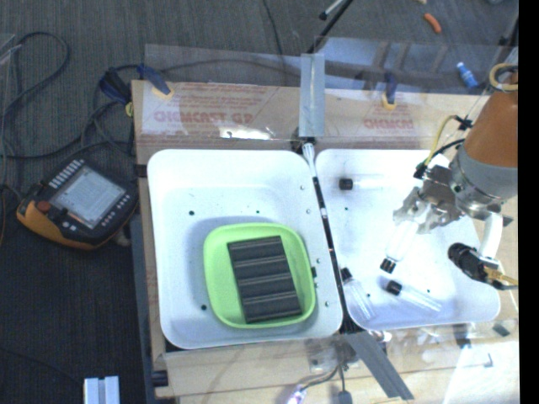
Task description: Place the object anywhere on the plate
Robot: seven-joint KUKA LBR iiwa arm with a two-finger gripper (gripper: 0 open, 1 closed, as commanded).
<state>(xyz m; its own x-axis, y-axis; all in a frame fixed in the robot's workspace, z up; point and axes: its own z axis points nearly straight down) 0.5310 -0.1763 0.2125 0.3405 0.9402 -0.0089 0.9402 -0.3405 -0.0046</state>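
In the left bin [168,225], a green plate [217,263] carries a dark ribbed block [265,279]. In the right bin [370,162], clear tubes with black caps [396,263] lie loose, just below the pincer [425,217], whose fingers stand apart with nothing between them. Red lettering on the far cardboard [210,112] is unreadable.

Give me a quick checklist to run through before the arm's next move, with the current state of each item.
1. Green plate sits inside the left bin: ok.
2. Bare plate surface left for placing: not ok, a dark ridged block covers most of it.
3. Pincer is over the right bin: ok.
4. Object between the pincer's tips: cannot tell.
5. Clear tubes with black caps lie in the right bin: ok.
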